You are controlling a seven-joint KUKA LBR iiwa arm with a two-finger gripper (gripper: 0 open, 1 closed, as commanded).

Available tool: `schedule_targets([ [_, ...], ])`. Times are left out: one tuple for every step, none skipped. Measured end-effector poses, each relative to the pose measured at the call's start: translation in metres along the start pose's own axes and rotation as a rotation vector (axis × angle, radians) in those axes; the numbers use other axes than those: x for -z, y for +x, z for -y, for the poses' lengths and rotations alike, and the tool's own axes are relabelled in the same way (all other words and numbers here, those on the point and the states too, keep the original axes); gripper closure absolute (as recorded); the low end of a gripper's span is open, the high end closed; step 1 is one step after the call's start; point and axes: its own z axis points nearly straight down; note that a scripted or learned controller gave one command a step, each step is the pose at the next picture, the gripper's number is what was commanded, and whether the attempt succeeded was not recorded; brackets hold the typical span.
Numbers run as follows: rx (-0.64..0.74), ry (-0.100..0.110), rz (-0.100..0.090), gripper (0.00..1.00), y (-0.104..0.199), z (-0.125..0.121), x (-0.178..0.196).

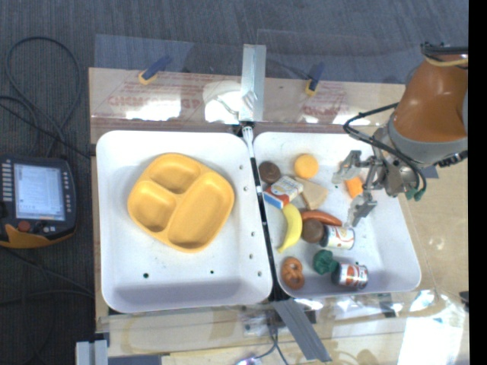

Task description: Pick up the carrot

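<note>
The carrot (354, 186) is a small orange piece in the right bin (407, 268), near its right wall. My gripper (356, 185) hangs over it from the right, below the arm's orange band. One finger (349, 162) stands on the far side of the carrot and the other finger (363, 207) on the near side. The fingers are spread well apart and do not press on the carrot. I cannot tell whether the carrot rests on the bin floor.
The right bin also holds an orange ball (306, 166), a banana (291, 226), a red elongated piece (323, 217), two cans (339, 239) (351, 274), a green item (325, 262) and a tan block (313, 196). A yellow divided plate (180, 200) lies in the left bin (114, 280).
</note>
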Motion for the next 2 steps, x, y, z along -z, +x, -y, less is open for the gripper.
schedule_targets([
  [-0.095, 0.003, 0.016, 0.00, -0.066, 0.039, -0.098],
  [-0.092, 0.008, 0.022, 1.00, -0.069, 0.038, -0.086],
])
